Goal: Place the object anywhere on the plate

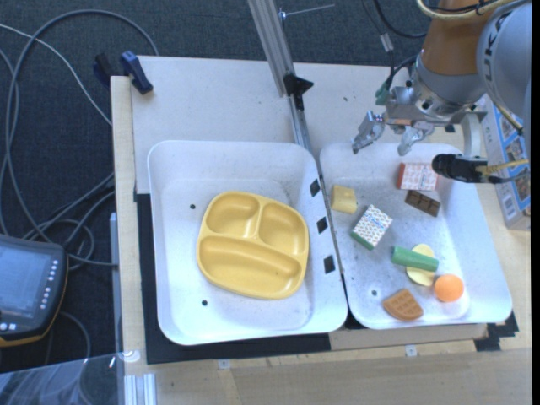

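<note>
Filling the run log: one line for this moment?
gripper open, above right bin far edge | holds nothing | plate bare, left bin

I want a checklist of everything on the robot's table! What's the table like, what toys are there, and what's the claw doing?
Surface: pale bench with two white bins, left and right.
Job's things: yellow plate in left bin, bare; toys all in right bin.
Clutter: yellow block, patterned box, red box, chocolate, green stick, orange ball, waffle.
Grippers: gripper open above right bin's far edge, holding nothing.
Cables: loops on floor.
Surroundings: handheld screen, blue clamp.
</note>
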Available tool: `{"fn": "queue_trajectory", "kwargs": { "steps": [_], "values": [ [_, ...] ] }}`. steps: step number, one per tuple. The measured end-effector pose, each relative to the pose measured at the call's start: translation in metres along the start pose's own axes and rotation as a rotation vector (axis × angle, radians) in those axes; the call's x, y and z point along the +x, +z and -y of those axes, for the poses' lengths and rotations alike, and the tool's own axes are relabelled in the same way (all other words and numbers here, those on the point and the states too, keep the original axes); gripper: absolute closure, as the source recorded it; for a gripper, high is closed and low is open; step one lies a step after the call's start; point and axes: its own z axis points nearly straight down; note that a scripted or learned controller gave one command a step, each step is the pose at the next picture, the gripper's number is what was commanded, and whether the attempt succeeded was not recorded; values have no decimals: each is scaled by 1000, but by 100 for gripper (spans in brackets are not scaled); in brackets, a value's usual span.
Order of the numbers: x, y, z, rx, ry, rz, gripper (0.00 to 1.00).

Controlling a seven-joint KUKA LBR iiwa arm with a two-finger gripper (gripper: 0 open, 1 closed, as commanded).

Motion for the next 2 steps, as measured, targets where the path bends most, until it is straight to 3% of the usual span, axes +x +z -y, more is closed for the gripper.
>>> {"fn": "queue_trajectory", "kwargs": {
  "steps": [1,2],
  "values": [
    [0,0,0,0,0,0,0],
    [0,63,0,6,1,0,0]
  ]
}}
